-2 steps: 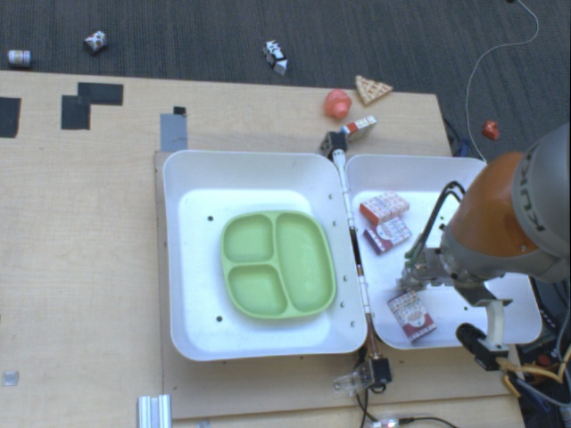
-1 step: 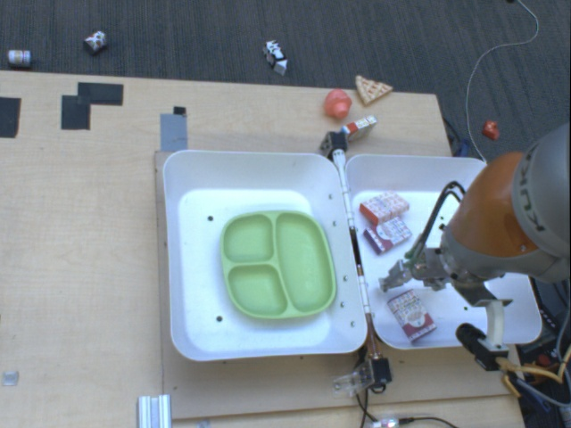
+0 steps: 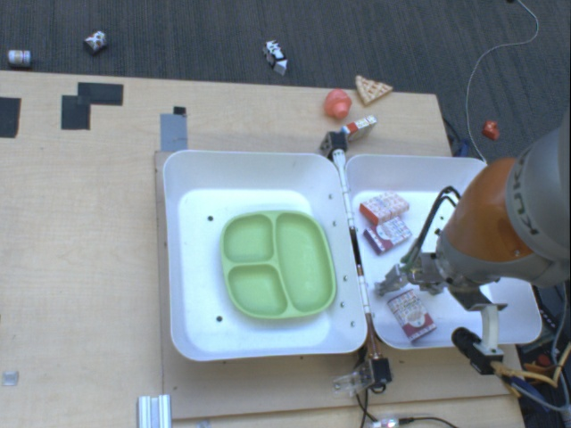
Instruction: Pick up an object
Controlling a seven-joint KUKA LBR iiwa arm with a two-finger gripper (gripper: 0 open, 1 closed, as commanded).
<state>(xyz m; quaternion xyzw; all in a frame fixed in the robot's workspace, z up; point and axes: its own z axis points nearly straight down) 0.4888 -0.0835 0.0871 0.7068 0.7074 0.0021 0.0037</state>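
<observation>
No readable text. Three red-and-white packets in the right bin carry print, too small to read: one near the top, one just below it, one lower, by the gripper. Small tube on the bench: markings blurred.

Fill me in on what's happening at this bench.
A grey arm with an orange band reaches into the right white bin, its gripper low beside a small red-and-white printed box. Two similar red-and-white packets lie further back in that bin. The left white bin holds a green divided plastic tray. Nothing looks lifted yet.
</observation>
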